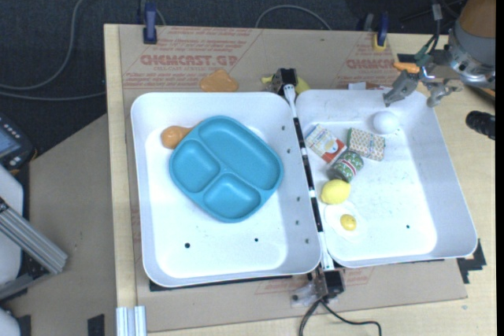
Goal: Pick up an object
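My gripper (416, 93) hangs over the far right corner of the right bin (425, 193), fingers spread open with nothing between them. A white ball (384, 121) lies just below and left of it. Further left in that bin sit a small red-and-white carton (324, 144), a patterned packet (367, 144), a small green can (347, 166), a yellow lemon (335, 191) and a toy fried egg (346, 222). The left bin (157, 224) holds a blue divided plate (226, 168) and an orange piece (172, 136) at its left.
An orange toy (218, 80) and a yellow-black item (282, 79) lie on the board behind the bins. Blue clamps (149, 21) (381, 27) grip the board's back edge. The near right part of the right bin is bare.
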You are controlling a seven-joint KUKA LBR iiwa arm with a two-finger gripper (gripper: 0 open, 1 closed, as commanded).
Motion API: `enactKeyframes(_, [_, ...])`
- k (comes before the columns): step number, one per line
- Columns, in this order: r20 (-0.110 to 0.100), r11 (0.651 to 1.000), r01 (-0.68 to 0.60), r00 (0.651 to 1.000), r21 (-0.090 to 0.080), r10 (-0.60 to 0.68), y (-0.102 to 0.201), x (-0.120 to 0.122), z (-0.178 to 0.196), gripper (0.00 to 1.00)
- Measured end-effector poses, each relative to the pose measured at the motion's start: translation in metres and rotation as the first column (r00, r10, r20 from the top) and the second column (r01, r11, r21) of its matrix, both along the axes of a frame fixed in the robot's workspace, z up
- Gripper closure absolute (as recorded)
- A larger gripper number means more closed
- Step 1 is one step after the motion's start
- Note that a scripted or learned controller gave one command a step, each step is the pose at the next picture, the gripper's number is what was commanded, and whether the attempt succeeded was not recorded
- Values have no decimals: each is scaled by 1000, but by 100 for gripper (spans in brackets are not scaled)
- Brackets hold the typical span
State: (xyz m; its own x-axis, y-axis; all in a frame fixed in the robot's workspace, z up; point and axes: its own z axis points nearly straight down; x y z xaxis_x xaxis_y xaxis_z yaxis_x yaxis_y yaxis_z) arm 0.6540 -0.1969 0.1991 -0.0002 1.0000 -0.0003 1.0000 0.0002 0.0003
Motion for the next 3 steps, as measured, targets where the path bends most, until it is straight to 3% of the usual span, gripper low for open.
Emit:
enactKeyframes(1, [9,1000,-1,1000,-1,1,66,-17,-101,0])
enactKeyframes(2, [27,1000,3,1000,-9,-3,103,-84,-106,0])
enactKeyframes(3, [3,1000,1,1000,-1,-1,73,-50,-77,0])
